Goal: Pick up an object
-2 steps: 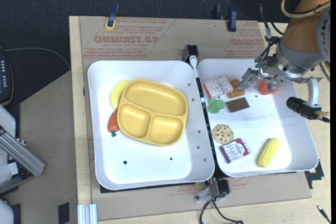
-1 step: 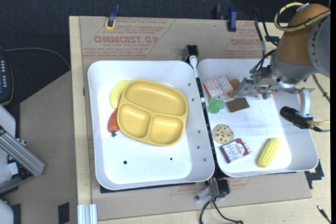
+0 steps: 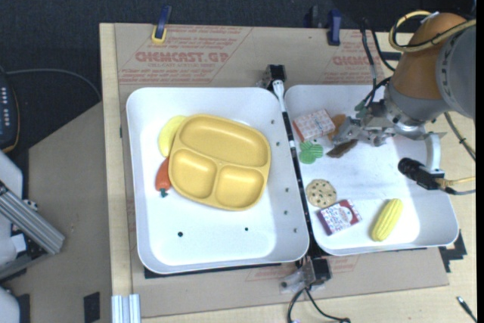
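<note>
Gripper [image 3: 354, 138] is seen low in the right bin [image 3: 446, 227]; whether its jaws are apart cannot be told. Just beside it lie a pink packet [image 3: 313, 123] and a green piece [image 3: 310, 153]. Nearer the front are found a cookie [image 3: 321, 193], a red packet [image 3: 338, 217] and corn [image 3: 386, 218]. A yellow tray [image 3: 219, 161] is set in the left bin [image 3: 219, 250].

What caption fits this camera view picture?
Robot arm reaches into right bin of toy food; yellow tray sits in left bin.
</note>
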Controlling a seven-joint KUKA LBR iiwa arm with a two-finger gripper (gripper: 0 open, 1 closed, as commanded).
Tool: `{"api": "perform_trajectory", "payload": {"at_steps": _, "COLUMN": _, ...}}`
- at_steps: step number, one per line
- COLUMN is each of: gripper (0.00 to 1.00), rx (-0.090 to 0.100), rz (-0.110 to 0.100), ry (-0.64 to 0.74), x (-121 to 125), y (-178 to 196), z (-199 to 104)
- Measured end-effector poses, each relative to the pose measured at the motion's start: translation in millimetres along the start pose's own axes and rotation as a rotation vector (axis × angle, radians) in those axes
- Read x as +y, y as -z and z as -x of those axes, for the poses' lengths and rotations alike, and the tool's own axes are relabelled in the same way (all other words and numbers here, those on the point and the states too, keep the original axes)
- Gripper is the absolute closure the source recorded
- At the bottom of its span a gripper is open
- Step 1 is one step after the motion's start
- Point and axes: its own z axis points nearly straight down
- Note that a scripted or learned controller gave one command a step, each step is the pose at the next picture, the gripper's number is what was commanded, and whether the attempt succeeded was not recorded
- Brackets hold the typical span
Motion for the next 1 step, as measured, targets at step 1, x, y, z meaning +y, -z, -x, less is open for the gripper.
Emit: {"api": "perform_trajectory", "payload": {"at_steps": 1, "gripper": 1.00, "rx": -0.001, "rz": 0.004, "ry": -0.001, "x": 1.0, "y": 12.1, "z": 0.3}}
